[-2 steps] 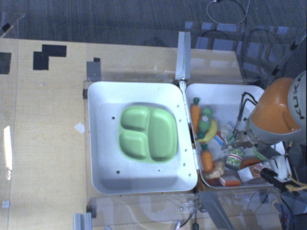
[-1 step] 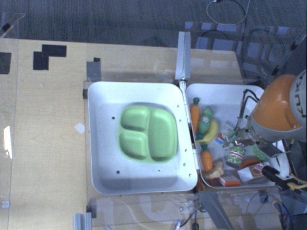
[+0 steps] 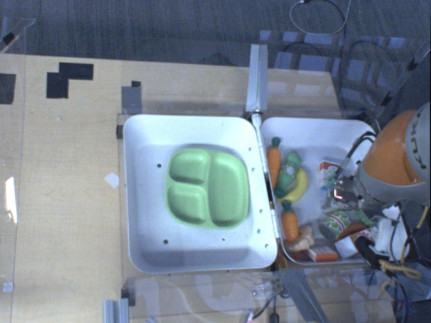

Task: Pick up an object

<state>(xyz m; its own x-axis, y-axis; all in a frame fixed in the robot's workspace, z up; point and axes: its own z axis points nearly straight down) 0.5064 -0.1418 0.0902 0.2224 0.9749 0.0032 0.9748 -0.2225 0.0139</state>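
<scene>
Now pincer, fingers' state can't tell, hangs over right bin w/ banana + carrots to its left.

Light wooden bench, dark grey carpet floor, black cables

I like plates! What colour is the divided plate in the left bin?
Light green plate, seen in the camera view.

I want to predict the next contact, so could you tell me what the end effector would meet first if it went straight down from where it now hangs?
Probably the pile of packets at the right side of the right bin, just beneath the end effector; depth is hard to judge from this slanted view.
</scene>
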